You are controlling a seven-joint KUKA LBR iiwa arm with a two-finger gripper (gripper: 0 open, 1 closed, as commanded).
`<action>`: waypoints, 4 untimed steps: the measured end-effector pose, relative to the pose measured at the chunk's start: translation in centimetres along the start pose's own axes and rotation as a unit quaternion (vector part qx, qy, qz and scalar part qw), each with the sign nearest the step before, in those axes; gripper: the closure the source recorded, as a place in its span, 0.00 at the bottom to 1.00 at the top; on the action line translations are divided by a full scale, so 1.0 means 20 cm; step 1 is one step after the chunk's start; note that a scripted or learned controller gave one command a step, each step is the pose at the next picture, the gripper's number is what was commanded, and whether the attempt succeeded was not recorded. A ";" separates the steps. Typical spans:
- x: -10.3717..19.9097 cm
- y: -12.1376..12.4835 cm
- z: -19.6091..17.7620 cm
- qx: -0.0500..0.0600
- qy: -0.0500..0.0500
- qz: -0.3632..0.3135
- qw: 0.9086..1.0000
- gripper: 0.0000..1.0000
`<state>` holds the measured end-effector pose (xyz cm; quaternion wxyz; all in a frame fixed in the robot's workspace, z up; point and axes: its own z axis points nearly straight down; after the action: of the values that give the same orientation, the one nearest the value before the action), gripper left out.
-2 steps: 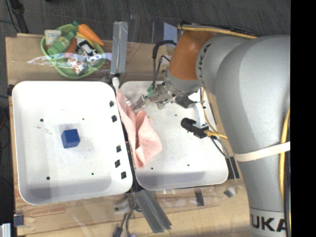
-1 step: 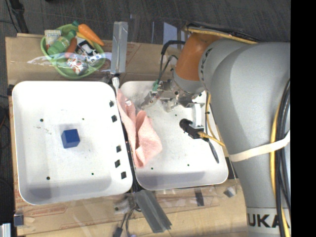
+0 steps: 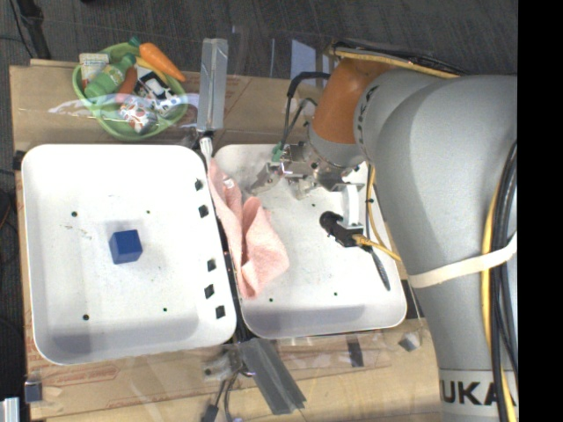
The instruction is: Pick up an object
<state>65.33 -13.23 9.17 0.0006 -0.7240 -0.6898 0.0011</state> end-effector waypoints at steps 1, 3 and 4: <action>0.10 -0.20 0.00 0.001 0.001 -0.033 0.999 0.00; 0.30 -0.23 -0.51 -0.001 0.000 -0.193 0.981 0.00; 0.35 -0.24 -0.93 -0.001 0.000 -0.121 0.993 0.00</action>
<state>60.88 -5.97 27.85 0.0002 -0.6348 -0.7727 0.0007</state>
